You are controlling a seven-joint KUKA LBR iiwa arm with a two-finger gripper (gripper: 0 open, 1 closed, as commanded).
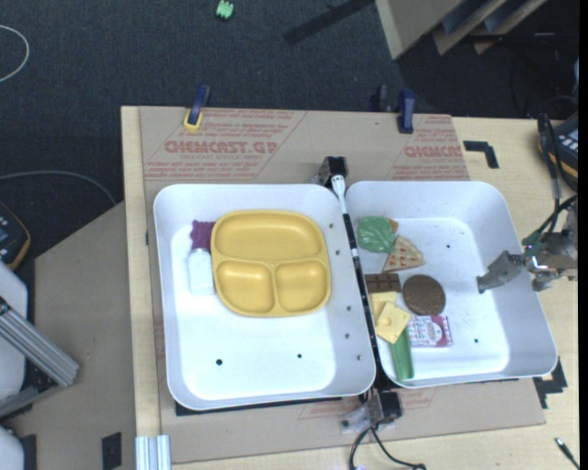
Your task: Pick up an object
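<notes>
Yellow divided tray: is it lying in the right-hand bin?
No. The yellow divided tray lies in the left bin, while the right bin holds small items.

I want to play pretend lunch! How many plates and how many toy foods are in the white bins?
Yellow divided plate: 1
Toy foods in the right bin: about 7, packed close together
Purple and white item tucked beside the plate: 1; can't tell its kind
Total: about 9

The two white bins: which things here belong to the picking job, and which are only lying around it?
For the job:
hand over the right bin
brown disc
yellow cheese piece
green leafy piece
yellow divided plate in the left bin

Just lying about:
blue clamp
yellow-tipped clamp
small green item on the floor
</notes>
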